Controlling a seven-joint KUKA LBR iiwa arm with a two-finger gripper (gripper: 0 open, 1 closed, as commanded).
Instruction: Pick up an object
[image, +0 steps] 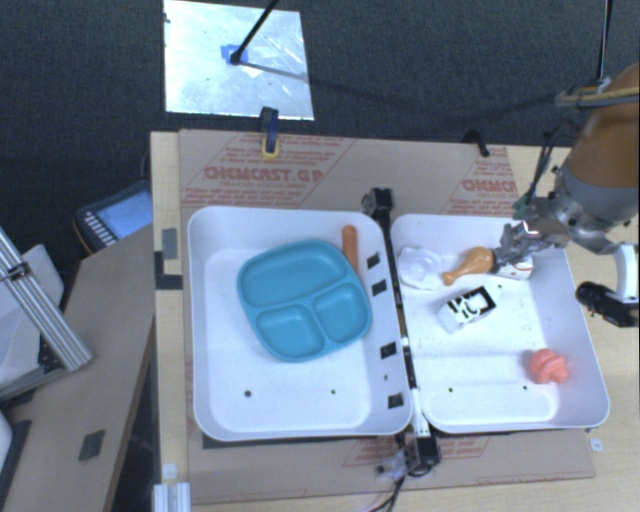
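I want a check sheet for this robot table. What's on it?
Surface: two white bins, left bin and right bin, on a printed cardboard sheet.
Job's things: drumstick toy, black-and-white block, pink lump, white piece in the right bin.
Clutter: blue divided plate, orange stick in the left bin.
Grippers: hand beside the drumstick toy.
Cables: black cable behind the bench.
Surroundings: shiny sheet.
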